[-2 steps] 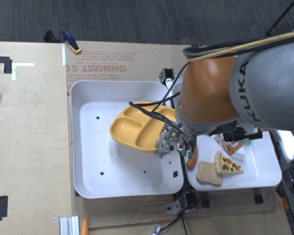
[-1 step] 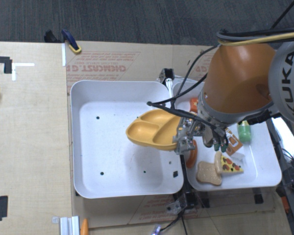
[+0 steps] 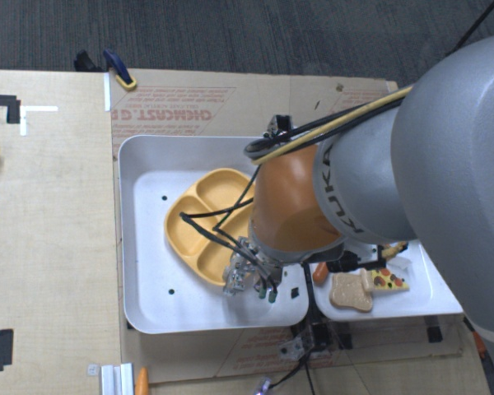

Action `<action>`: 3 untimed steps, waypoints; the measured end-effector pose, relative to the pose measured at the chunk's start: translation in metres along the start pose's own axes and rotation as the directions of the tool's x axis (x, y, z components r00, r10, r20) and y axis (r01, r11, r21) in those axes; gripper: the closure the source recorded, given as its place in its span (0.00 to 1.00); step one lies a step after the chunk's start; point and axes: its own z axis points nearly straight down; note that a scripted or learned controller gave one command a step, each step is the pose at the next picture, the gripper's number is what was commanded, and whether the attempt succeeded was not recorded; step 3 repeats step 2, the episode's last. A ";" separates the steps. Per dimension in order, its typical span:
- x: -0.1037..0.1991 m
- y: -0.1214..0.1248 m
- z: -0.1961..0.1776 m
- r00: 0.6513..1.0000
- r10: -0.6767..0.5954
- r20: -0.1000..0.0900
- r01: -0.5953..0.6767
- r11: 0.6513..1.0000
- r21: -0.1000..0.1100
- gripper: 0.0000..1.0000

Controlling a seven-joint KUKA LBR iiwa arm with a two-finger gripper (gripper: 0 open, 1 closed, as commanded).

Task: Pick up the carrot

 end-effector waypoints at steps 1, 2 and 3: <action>0.015 0.065 0.007 0.991 -0.131 0.008 0.131 0.991 0.000 1.00; 0.009 0.036 -0.057 0.993 -0.116 -0.001 0.116 0.993 0.005 1.00; 0.009 0.036 -0.057 0.993 -0.116 -0.001 0.116 0.993 0.005 1.00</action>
